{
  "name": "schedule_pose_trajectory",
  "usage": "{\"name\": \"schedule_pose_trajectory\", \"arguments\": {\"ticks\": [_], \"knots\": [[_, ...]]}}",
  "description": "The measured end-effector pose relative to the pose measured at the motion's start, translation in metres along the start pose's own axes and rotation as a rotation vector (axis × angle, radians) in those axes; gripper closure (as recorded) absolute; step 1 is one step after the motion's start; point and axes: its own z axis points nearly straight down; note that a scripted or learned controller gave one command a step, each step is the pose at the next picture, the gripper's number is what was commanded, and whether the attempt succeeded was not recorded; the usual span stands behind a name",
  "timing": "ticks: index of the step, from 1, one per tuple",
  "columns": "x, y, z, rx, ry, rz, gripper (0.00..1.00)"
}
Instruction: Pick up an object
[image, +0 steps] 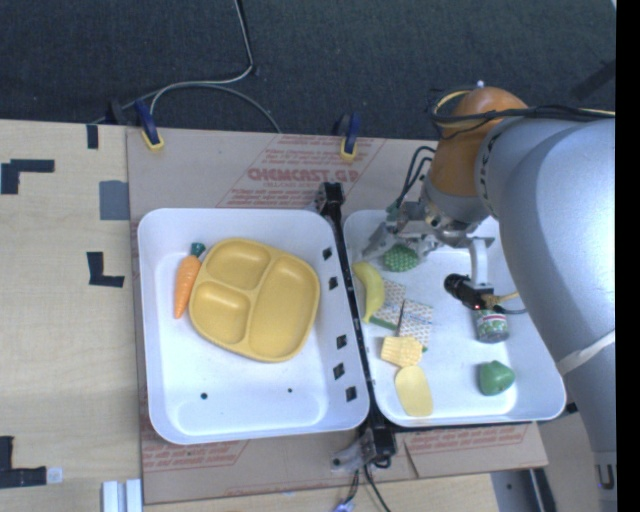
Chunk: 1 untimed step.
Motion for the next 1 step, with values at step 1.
{"name": "schedule_pose_trajectory", "arguments": {"ticks": [1], "knots": [[0.0000,-0.0008,-0.0091,0.004,-0.001,-0.001,1.00]]}}
